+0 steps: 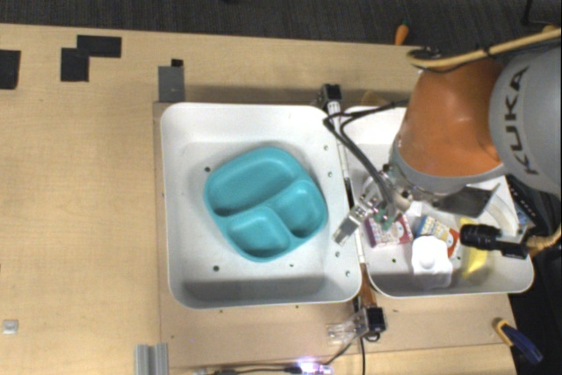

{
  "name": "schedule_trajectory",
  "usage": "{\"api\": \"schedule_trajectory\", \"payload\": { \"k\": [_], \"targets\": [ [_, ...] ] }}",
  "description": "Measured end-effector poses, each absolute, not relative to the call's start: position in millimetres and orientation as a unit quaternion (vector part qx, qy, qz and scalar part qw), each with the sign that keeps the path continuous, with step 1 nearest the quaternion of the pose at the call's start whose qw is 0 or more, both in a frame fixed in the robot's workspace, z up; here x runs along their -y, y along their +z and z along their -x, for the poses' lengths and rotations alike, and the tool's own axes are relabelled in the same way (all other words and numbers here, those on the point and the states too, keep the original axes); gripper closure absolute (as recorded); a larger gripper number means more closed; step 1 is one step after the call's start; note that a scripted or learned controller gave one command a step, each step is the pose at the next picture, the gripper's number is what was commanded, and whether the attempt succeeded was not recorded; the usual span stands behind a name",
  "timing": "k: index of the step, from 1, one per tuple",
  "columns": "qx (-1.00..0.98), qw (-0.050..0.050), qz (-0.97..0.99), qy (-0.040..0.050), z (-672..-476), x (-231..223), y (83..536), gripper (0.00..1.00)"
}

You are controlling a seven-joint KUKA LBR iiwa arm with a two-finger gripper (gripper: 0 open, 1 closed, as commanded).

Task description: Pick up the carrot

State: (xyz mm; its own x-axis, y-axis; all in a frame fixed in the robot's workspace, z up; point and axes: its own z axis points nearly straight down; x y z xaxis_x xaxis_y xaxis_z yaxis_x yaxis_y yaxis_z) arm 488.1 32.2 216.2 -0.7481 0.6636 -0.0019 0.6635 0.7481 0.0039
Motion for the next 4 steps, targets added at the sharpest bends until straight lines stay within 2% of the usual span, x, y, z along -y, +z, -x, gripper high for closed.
{"api": "schedule_trajectory", "payload": {
  "k": [1, 2, 3, 4],
  "targets": [
    [-0.935, 0.002, -0.356, 0.0015, -488.4, -31.8, 216.8, 0.0],
    [-0.922, 0.001, -0.388, 0.0013, -491.8, -35.0, 184.1, 0.0],
    [-0.907, 0.005, -0.421, 0.0011, -561.0, 8.9, 185.8, 0.0],
    [-0.875, 0.0, -0.483, 0.0021, -487.2, -51.5, 184.4, 0.0]
  ]
}}
